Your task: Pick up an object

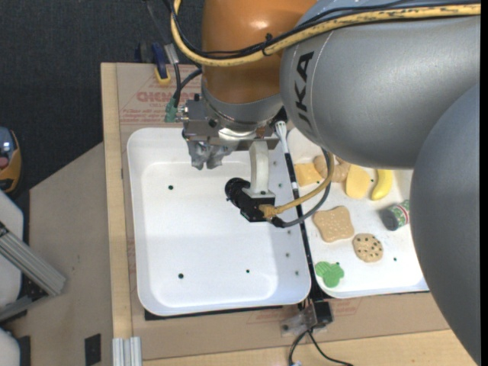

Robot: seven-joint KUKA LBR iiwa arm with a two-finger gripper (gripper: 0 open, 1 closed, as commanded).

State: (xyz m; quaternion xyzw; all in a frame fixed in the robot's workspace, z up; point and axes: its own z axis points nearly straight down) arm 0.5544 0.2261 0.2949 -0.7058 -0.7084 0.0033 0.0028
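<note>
While the arm [366,67] hangs over the bins, nothing is picked up.
Low right in the frame, the right bin [381,284] holds a cookie [367,247], toast [333,223] and banana [381,184]; farther up, the gripper [207,157] sits over the left bin [152,227], hand state unclear.

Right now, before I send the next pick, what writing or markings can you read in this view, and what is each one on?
"KA", the visible end of larger dark lettering, on the grey arm; the rest is cut off by the arm's curve.
Red print starting "CHE" on the cardboard sheet behind the left bin; partly covered and too blurred to read further.
Nothing legible on the items in the right bin.
</note>
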